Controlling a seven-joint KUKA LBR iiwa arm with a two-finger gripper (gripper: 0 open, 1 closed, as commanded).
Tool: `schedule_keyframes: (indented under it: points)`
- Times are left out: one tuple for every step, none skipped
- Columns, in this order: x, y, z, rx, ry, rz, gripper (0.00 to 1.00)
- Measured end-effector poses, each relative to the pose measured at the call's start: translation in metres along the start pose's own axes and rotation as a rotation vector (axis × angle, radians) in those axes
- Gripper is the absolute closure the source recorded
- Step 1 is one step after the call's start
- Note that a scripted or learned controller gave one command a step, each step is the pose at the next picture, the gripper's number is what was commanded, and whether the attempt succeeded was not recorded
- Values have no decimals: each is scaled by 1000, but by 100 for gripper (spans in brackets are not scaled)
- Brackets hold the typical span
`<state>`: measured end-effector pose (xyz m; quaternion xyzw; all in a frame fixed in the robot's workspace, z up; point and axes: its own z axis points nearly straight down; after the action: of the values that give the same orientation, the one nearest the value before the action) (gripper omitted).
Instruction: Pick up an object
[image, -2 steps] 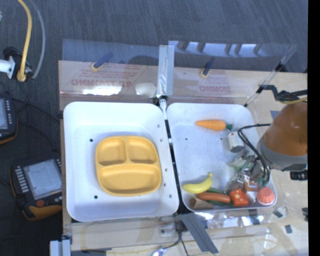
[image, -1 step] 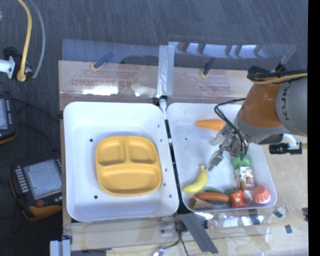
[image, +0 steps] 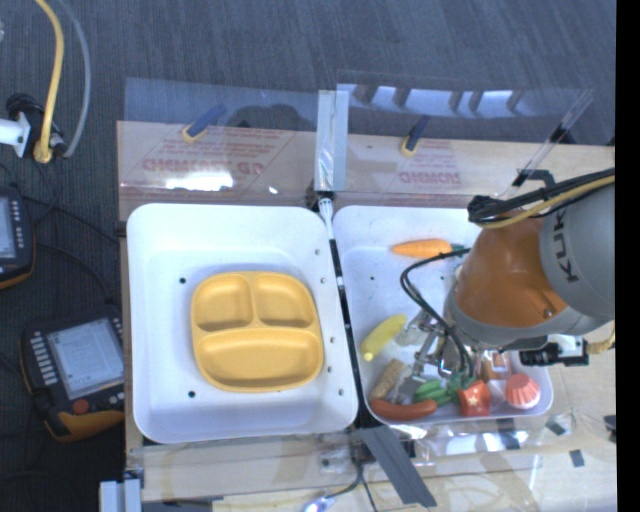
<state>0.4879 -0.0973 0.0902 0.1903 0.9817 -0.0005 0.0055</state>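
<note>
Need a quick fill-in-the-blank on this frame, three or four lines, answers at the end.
1. The yellow divided tray lies in the ______ bin of the camera view.
2. The carrot in the right bin is ______ in colour.
3. The claw hangs over the ______ bin.
4. The tray has ______ compartments.

Missing words: left; orange; right; three
</note>
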Motion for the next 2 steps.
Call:
schedule_keyframes:
  points:
    - [-45, -62, 0, -3, -4, -124, 0]
    - [-114, -19, 1, -2, -4, -133, 0]
